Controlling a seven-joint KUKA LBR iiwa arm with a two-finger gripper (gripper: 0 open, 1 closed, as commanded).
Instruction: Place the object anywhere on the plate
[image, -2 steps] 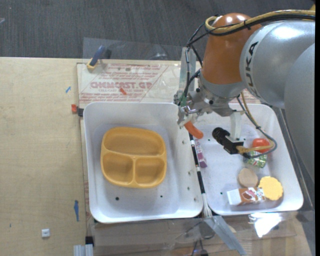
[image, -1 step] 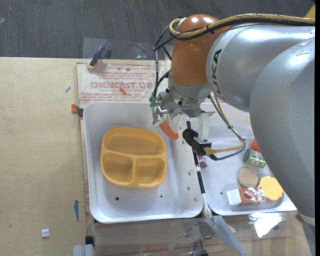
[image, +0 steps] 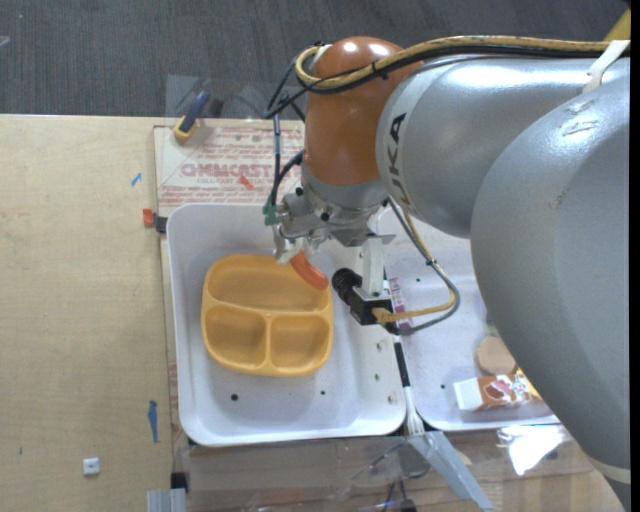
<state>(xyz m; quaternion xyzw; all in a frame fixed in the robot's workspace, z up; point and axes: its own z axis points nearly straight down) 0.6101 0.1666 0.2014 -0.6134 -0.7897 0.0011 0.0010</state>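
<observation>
- Over the upper right rim of the plate, the pincer (image: 297, 250) hangs from the arm (image: 480, 150), and at its tip sits a small orange object (image: 309, 270); whether it is pinched or the fingers are spread, I cannot tell
- The orange object lies at the plate's edge, touching or just above the rim, by the large upper compartment
- The yellow plate (image: 226, 340), with three compartments, rests in the left white bin (image: 300, 420)
- The right bin (image: 450, 415) holds a round tan disc (image: 494, 355) and a small packet (image: 490, 392), near each other
- Both bins sit on the table (image: 70, 300)
</observation>
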